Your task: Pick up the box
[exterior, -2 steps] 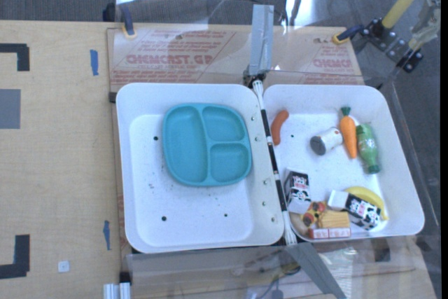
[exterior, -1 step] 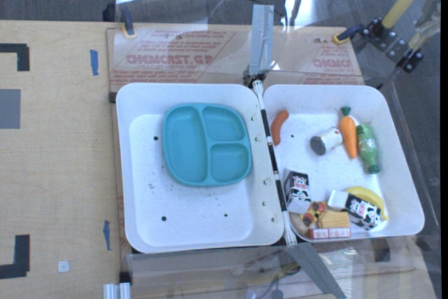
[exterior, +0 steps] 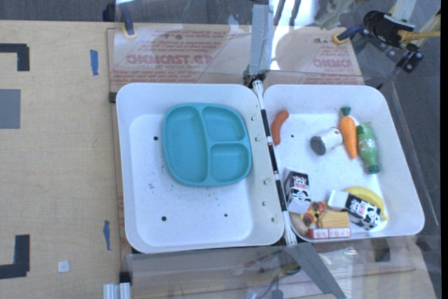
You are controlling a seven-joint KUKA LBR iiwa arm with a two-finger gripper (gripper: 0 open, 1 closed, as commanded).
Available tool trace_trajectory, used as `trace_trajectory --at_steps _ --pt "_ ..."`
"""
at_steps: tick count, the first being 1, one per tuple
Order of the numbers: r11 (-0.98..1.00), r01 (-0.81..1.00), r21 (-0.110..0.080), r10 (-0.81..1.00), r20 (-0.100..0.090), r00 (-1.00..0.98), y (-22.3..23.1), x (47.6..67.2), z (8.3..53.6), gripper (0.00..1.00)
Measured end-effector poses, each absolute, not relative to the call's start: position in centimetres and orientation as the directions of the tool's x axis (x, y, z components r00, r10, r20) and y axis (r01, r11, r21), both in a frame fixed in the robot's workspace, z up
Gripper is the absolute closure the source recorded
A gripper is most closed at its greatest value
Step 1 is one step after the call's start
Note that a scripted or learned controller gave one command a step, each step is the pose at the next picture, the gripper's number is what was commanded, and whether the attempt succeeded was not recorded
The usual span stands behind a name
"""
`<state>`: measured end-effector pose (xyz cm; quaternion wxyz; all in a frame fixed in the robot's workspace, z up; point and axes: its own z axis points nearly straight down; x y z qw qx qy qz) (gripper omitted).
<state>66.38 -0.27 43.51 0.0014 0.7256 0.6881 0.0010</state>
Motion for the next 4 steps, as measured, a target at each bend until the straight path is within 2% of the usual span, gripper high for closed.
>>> trace_trajectory --at_steps 1,4 --pt "0.027 1.000 0.006 1.000 -0.003 -0.027 -14.3 66.5 43.6 1.00" --pt "0.032 0.999 0.027 0.999 -0.014 -0.032 -14.1 66.8 47.2 1.00"
